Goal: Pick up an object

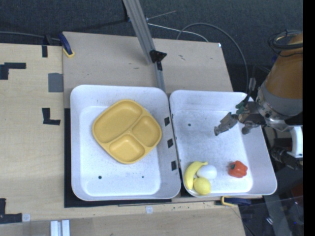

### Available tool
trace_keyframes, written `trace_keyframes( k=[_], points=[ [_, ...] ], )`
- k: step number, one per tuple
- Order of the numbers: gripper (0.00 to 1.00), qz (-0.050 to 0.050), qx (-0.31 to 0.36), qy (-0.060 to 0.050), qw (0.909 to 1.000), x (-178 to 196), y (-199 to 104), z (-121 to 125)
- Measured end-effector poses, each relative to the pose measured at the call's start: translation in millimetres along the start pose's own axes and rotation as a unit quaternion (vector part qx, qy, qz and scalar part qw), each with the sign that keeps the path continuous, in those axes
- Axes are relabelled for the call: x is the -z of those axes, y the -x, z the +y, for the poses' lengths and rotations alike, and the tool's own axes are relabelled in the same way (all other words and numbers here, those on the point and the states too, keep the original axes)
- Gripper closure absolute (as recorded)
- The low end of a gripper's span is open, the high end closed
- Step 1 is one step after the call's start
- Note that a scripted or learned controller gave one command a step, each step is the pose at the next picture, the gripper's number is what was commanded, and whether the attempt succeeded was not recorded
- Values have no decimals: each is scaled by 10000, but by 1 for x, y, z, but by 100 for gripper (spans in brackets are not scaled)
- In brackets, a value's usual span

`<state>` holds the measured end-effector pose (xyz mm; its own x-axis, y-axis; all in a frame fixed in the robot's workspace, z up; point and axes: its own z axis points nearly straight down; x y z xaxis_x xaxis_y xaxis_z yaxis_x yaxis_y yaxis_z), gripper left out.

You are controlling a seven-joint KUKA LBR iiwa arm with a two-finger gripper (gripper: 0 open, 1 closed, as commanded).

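Observation:
My gripper (pixel 233 127) hovers over the right bin (pixel 197 107), near its right wall. It is open, and nothing sits between its two dark fingers. Along the bin's front edge lie a yellow banana (pixel 193 170), a white egg-shaped object (pixel 208 172) and a yellow lemon (pixel 202 185), bunched together at the front left corner. A small red pepper (pixel 238 169) rests apart from them at the front right, below the gripper in the view.
The left bin (pixel 81 146) holds a yellow divided plate (pixel 127 131). A grey metal pole (pixel 140 23) slants in from the top toward the seam between the bins. Cables (pixel 206 31) run behind the right bin.

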<state>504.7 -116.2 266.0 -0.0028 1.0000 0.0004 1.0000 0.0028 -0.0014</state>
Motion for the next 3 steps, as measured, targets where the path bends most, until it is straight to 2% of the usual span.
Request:
trace_keyframes(
  k=[1,3],
  points=[
    [0,-1,-4,2,10000,0,0,0],
    [0,2,-15,-32,10000,-91,3,-9]
  ],
)
